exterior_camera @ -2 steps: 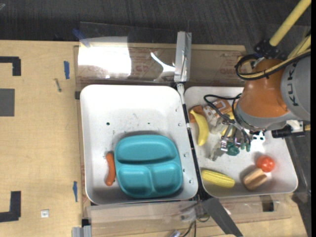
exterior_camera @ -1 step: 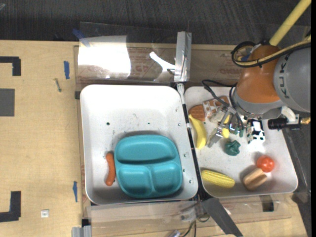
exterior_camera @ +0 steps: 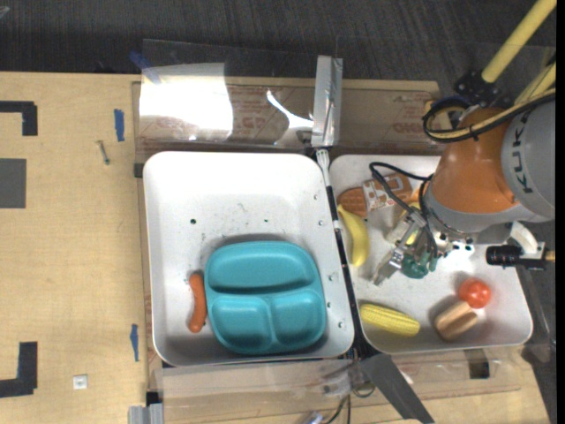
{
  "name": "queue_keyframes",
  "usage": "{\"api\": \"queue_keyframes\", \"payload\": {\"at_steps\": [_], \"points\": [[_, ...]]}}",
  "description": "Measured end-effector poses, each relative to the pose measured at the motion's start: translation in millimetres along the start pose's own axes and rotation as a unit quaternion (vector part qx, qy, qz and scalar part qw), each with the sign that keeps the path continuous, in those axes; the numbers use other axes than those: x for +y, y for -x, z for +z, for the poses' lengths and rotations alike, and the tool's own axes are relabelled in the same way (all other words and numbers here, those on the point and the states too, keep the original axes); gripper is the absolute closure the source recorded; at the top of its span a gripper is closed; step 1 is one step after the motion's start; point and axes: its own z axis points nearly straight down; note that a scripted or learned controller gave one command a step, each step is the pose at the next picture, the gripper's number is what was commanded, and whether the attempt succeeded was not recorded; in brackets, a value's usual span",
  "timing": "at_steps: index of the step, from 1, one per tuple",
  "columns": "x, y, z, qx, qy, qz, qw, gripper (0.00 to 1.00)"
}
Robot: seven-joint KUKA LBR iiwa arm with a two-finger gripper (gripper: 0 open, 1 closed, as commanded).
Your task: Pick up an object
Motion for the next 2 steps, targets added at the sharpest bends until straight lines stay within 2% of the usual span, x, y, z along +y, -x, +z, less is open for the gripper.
{"api": "queue_keyframes", "payload": {"at_steps": [1, 2], "points": [[2, 2, -13, -0.004, 0.002, -0.001, 1.0, 1.0], [84, 18, -134, -0.002, 0.001, 0.094, 0.9956, 1.0]]}}
